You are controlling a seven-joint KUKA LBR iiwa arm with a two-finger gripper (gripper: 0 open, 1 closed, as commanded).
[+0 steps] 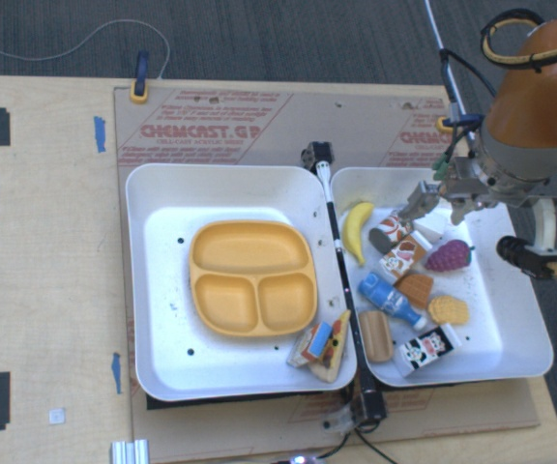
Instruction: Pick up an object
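Partly cut off at the right edge, the arm (535, 85) holds the gripper (443, 201) over the right bin (520, 346), fingers spread and empty. Beside it, the banana (357, 228) lies lengthwise, tip toward the bin's far wall.

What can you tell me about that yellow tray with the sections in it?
The yellow tray is a rounded, plastic-looking dish, orange-yellow, with three compartments: one wide across the far side, two smaller on the near side. It lies flat, right way up, in the left white bin, about central. A small colourful toy sits just off its near right corner.
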